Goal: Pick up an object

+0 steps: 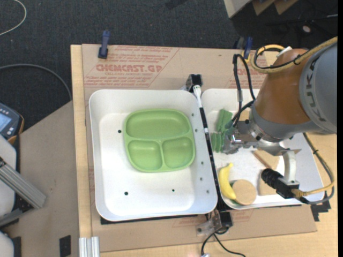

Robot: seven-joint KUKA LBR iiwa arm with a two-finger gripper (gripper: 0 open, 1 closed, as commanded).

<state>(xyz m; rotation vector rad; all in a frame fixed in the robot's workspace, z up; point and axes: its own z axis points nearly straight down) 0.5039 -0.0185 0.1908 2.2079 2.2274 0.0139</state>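
Below, a smooth green divided tray (159, 140) lies flat, rounded corners.

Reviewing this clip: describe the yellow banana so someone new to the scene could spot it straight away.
Start at the right-hand shallow white bin, the one the grey arm reaches over. Along its near left edge lies the yellow curved banana, beside a round tan disc. It is the bin's single yellow item; the green item further back is straight.
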